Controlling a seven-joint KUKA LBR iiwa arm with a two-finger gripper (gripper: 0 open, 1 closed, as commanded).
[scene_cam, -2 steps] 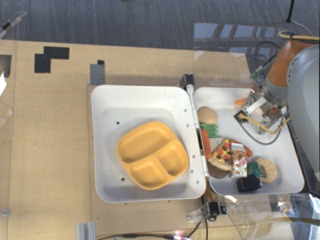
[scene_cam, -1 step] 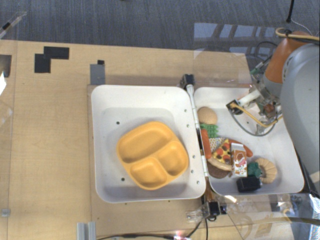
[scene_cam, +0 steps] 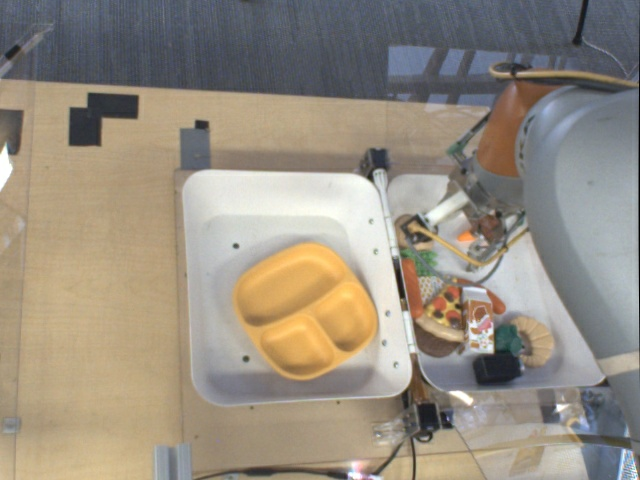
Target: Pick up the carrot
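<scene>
Reaching in from the right, the grey arm [scene_cam: 580, 218] with its orange band [scene_cam: 500, 128] hangs over the upper part of the right bin [scene_cam: 560, 368]. The pincer [scene_cam: 478, 230] sits low near that bin's top left area, among cables and small bits of clutter, and whether it is apart or together cannot be told, since the wrist and wiring blur its tip.

The carrot [scene_cam: 409, 286] lies along the right bin's left wall, a slim orange piece running roughly top to bottom, with a green leafy tuft [scene_cam: 422, 262] at its upper end. It rests in the bin, just left of and below the pincer, and nothing shows it being gripped.

Right beside the carrot lies a toy pizza slice [scene_cam: 443, 306] with red and yellow toppings, over a brown round piece [scene_cam: 432, 342]. Next to that stands a small red and white carton [scene_cam: 479, 320]. Nearer the bin's lower edge lie a dark green item [scene_cam: 510, 336], a tan woven disc [scene_cam: 537, 340] and a black block [scene_cam: 496, 369].

The left bin [scene_cam: 215, 368] holds a yellow divided plate [scene_cam: 305, 310] with three compartments, set near its middle and turned at a slant. Both bins sit side by side on the wooden desk [scene_cam: 90, 318], with black squares [scene_cam: 100, 116] marking its upper left corner.
</scene>
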